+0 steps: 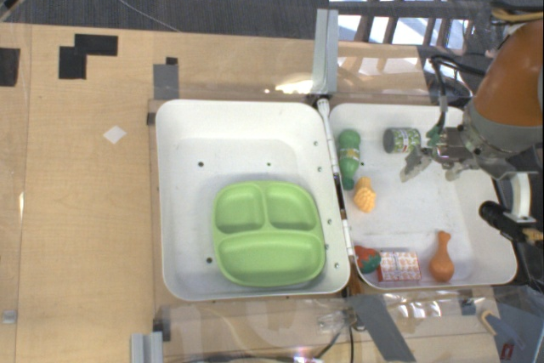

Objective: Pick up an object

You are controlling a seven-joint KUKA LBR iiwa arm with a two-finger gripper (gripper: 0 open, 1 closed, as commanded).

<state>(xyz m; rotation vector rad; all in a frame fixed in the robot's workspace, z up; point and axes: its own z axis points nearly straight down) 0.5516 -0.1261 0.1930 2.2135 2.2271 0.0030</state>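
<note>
My gripper [433, 165] hangs over the right bin [476, 208], near its upper middle, open with nothing between its fingers. A small green-labelled can [401, 139] lies just up and left of it. A green bottle [348, 153] lies along the bin's left wall, with a yellow corn piece [365, 198] below it. At the bin's front edge lie a red item [367, 258], a red-and-white patterned box [398, 265] and an orange drumstick-shaped toy [442, 258].
The left bin [195, 149] holds a green divided plate [268, 232]. A metal divider [333, 174] runs between the bins. The arm's orange band [514, 81] and grey wrist cover the right bin's far right corner.
</note>
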